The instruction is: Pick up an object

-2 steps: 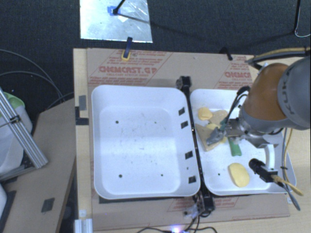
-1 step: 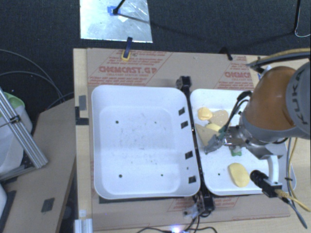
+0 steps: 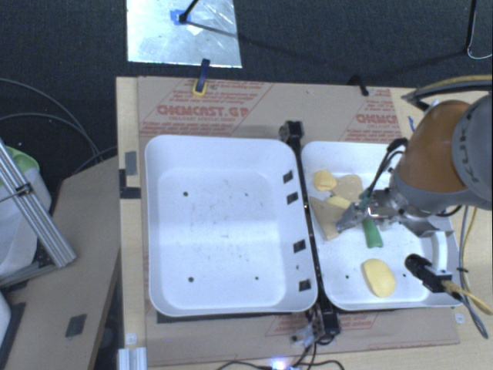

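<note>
- While the gripper [image 3: 356, 216] hung low over the middle of the right bin [image 3: 343, 305], you couldn't tell from above whether it was released or clenched. Nothing showed as grasped.
- Your closest candidate was the green piece [image 3: 373, 235], a short stick on the bin floor just beside the gripper, on the arm's side.
- My read: it looked light and rigid, probably smooth plastic, so expect slip. You'd have wanted to take it across its narrow width at mid-length, not by an end.
- A tan flat piece [image 3: 330, 223] lay right by the gripper on the side toward the left bin [image 3: 223, 230]. It looked too flat for a clean grab and could get dragged along.
- A small yellow bit [image 3: 337, 202], a pale piece [image 3: 350, 186] and a yellow lump [image 3: 324, 180] sat clustered toward the far wall, near enough to get nudged.
- A yellow oval [image 3: 378, 277] lay near the front wall, apart from the cluster. It was your easier fallback: rounded, with open room around it.
- The arm [image 3: 439, 153] covered the bin's right part, so you couldn't check what lay there.
</note>
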{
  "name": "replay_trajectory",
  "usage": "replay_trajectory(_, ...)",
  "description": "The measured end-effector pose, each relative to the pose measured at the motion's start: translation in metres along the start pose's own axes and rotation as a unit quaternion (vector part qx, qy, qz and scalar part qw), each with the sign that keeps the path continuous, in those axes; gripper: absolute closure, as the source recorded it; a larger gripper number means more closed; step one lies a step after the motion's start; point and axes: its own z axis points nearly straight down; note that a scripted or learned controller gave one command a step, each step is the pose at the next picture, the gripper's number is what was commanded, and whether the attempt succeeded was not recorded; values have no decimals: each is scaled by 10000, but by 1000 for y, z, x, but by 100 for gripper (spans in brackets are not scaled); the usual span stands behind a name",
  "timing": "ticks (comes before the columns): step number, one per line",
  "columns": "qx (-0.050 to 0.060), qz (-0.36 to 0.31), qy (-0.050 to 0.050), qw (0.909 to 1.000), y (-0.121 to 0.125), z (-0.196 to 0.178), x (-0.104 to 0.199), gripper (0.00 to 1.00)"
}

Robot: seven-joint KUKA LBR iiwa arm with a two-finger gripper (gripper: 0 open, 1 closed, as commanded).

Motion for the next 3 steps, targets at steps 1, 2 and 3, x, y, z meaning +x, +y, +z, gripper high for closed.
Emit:
replay_trajectory(1,27,6,12,10000,-45,55,-16,0)
replay_trajectory(2,-9,-19,11,10000,-42,42,-14,100)
replay_trajectory(3,-41,-79,27,10000,-41,-53,76,100)
